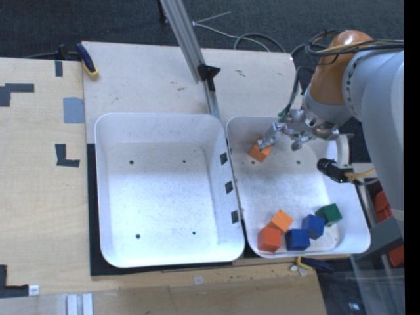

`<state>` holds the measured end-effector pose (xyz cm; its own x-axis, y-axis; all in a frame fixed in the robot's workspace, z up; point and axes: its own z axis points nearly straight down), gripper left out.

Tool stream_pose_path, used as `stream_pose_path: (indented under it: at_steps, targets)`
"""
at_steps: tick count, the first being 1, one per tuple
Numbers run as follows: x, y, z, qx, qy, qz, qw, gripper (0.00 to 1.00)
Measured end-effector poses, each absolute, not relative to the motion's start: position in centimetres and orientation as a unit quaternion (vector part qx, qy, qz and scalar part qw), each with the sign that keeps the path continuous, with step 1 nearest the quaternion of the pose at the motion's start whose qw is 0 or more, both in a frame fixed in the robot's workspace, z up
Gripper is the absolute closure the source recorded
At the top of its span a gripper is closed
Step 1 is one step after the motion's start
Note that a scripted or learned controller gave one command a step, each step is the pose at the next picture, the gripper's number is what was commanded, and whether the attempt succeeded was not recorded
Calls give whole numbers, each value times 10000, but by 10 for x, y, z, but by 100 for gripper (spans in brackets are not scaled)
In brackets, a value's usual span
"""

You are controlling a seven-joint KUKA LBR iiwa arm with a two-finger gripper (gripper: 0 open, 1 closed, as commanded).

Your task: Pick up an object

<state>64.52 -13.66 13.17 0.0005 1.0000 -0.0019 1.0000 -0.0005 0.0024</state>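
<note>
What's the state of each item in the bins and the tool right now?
tool: over the right bin's far end, shut on the orange block
orange block: tilted, between the tool's fingers
right bin: holds a cluster of blocks at its near end
green block: resting, near-right corner
blue blocks: resting, side by side
orange blocks: resting, touching
left bin: upright

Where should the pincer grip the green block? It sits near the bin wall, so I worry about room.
Take the green block from above, across the two faces running toward the wall of the right bin. It lies flat, with the blue block close beside it.
</note>
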Motion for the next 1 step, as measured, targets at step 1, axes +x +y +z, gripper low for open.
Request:
stream_pose_path:
  at_steps: [1]
  targets:
    - [673,-88,92,7049,7093,-21,10,0]
